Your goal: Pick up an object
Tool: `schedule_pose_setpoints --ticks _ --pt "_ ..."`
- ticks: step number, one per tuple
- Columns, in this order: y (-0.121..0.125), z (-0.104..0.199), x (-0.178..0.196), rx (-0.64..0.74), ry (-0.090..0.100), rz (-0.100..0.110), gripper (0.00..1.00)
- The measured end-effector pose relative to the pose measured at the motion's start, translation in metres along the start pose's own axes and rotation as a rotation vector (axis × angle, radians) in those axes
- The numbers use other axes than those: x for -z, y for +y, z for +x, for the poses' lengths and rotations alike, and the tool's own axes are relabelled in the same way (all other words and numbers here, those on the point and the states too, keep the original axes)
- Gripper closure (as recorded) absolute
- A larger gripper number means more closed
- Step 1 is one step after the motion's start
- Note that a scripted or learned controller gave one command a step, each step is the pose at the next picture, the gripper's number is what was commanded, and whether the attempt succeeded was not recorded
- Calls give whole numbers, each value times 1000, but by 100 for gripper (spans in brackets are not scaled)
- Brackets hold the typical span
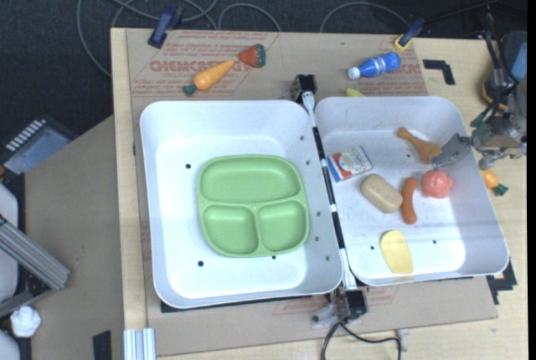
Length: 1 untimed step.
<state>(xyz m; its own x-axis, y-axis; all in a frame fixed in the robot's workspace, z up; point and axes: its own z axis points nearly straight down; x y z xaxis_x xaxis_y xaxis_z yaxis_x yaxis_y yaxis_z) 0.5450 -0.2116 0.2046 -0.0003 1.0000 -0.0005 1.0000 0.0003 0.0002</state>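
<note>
The gripper (459, 151) hangs at the right bin's (469, 262) far right edge, fingers apparently spread with nothing between them. The red ball (436, 183) lies in that bin, just below and left of it.

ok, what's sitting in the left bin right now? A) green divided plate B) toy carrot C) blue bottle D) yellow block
A: the green divided plate lies in the middle of the left bin; the blue bottle and toy carrot lie on the bench behind the bins.
</note>
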Motion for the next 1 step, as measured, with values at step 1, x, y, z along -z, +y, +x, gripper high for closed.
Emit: schedule_pose_setpoints --ticks 1 --pt "-12 66 -108 1 -1 -9 0"
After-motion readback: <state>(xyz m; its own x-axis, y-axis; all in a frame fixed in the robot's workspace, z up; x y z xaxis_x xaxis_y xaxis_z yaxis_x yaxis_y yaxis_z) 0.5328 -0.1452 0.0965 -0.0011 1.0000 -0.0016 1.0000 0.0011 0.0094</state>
